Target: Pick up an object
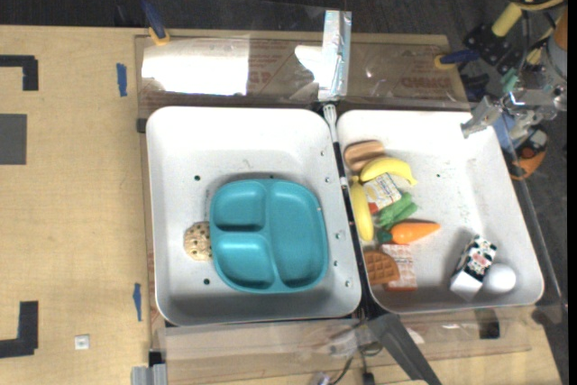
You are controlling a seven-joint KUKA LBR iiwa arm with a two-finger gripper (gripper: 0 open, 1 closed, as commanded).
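Gripper (476, 120) at upper right of frame, above the right bin's (451, 149) far corner; finger spacing cannot be told, nothing visibly held. Banana (362, 207), carrot (415, 231) and waffle (380, 265) lie along that bin's left wall. Left bin (180, 140) holds a teal tray (268, 233).

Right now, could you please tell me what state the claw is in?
Claw: at the right bin's upper right corner, nothing seen in it; open or closed cannot be told.
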